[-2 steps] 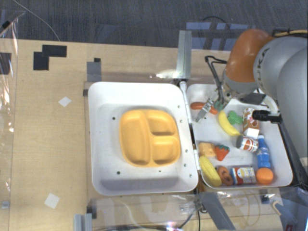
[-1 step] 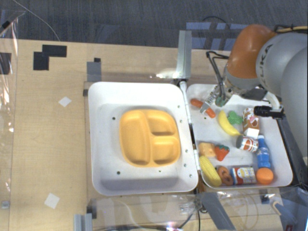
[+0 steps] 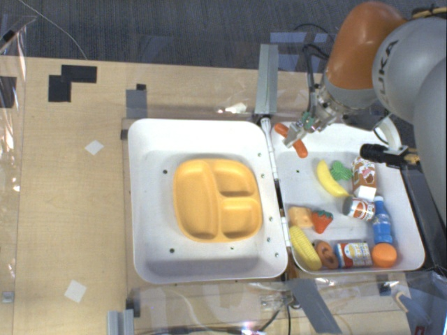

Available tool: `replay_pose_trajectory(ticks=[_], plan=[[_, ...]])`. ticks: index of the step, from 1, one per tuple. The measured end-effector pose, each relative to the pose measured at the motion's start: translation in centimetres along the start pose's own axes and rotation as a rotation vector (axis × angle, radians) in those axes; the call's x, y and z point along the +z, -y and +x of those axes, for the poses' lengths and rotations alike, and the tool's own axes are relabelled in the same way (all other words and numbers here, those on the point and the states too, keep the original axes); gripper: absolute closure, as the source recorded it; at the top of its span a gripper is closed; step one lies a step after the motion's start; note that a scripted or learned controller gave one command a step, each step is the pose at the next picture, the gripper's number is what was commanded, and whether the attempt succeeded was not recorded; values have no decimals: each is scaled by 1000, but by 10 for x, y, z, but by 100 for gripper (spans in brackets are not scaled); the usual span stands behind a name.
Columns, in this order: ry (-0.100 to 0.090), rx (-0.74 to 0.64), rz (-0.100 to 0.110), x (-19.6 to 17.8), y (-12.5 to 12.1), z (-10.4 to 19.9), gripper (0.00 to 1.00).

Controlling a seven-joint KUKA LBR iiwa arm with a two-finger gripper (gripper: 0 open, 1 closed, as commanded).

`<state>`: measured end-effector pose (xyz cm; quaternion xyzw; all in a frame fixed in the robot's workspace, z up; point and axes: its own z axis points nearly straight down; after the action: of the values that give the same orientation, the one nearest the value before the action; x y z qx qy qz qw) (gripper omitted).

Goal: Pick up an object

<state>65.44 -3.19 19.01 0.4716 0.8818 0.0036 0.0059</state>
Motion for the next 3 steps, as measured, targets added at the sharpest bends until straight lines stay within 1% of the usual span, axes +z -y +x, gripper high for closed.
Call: replay_pose_trajectory(ticks=[1, 2, 3], plan=[[-2, 2, 5, 3, 2, 0, 0], [1, 158, 2, 92, 58, -25, 0], [-20, -45, 13, 93, 52, -102, 0]])
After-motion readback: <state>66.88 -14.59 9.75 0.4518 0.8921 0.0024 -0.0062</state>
